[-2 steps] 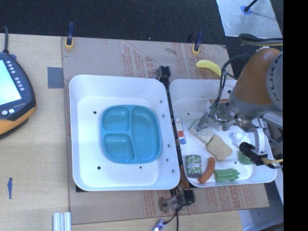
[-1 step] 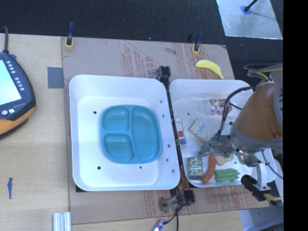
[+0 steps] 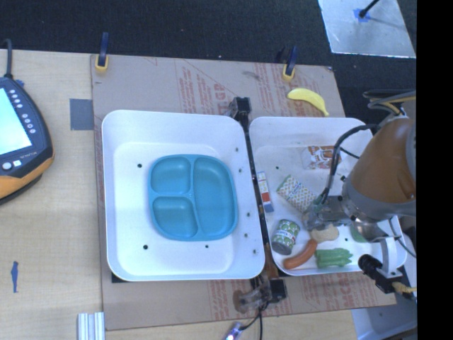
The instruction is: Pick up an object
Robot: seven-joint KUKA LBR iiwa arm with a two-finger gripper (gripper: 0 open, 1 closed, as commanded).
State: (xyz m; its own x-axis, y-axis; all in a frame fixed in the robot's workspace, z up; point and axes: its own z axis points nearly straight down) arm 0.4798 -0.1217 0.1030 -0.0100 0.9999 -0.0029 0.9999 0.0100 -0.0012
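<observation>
Objects in the right bin point(image 3: 283, 129) partly hide under the pincer point(image 3: 324, 222), its state unclear.

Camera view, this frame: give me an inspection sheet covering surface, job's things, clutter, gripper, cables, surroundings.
Surface: cardboard sheet clamped on a wooden bench, bearing the left bin and right bin.
Job's things: right bin holds a green can, hot dog, green vegetable, patterned packet, small tube, wrapper.
Clutter: blue divided plate in the left bin; banana outside the bins.
Gripper: gripper low over the right bin; finger state unclear.
Cables: black cable along the arm.
Surroundings: teach pendant at left.
</observation>
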